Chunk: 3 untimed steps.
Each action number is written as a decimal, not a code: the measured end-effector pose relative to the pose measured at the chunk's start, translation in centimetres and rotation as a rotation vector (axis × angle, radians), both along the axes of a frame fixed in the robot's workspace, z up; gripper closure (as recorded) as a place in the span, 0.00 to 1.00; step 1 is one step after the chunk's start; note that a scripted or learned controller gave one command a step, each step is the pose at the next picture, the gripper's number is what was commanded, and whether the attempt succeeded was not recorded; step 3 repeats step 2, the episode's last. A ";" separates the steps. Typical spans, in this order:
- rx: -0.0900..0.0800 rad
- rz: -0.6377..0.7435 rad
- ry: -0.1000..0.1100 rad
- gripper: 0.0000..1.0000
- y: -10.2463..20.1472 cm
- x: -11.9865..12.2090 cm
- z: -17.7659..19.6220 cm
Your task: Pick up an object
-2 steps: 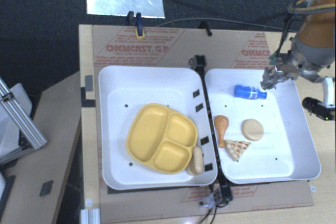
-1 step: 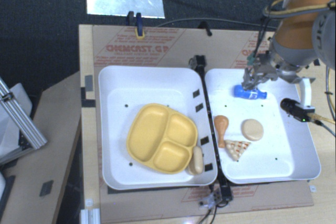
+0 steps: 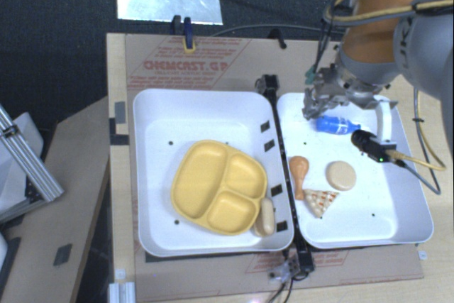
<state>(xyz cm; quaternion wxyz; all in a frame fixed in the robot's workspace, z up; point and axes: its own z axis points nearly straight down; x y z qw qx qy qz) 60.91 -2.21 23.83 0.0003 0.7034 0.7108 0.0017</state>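
1. Over the right bin (image 3: 408, 213), at its far-left corner, sits the gripper (image 3: 316, 108), hanging from the grey arm (image 3: 386, 18) with the orange band.
2. Claw state: can't tell. It is a dark cluster seen from above, so open or closed isn't readable, and nothing is visibly gripped.
3. Blue bottle (image 3: 337, 126) lies on its side on the bin floor just beside and below the claw tip, cap end toward the right. Whether they touch: can't tell.
4. Other right-bin contents: drumstick toy (image 3: 299, 174) near the left wall, lying roughly lengthwise; round beige disc (image 3: 341, 175) to its right, apart from it; pizza-slice-shaped piece (image 3: 320, 202) below the two, its point near the drumstick's lower end.
5. Black cylindrical part (image 3: 367, 143) with a small green light and a cable hangs over the bin right of the bottle.
6. Left bin (image 3: 159, 117): yellow divided tray (image 3: 218, 186), three compartments, sits flat toward the near-right. A small beige oblong piece (image 3: 265, 216) rests against the tray's lower-right edge, close to the bin wall.
7. Both bins sit side by side on a cardboard sheet (image 3: 191, 60) with red print.
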 end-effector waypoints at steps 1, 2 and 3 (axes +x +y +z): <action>0.000 0.000 0.001 1.00 5.7 0.5 0.7; 0.000 -0.001 0.000 1.00 11.6 1.3 1.0; 0.000 -0.001 0.000 1.00 11.6 1.3 1.0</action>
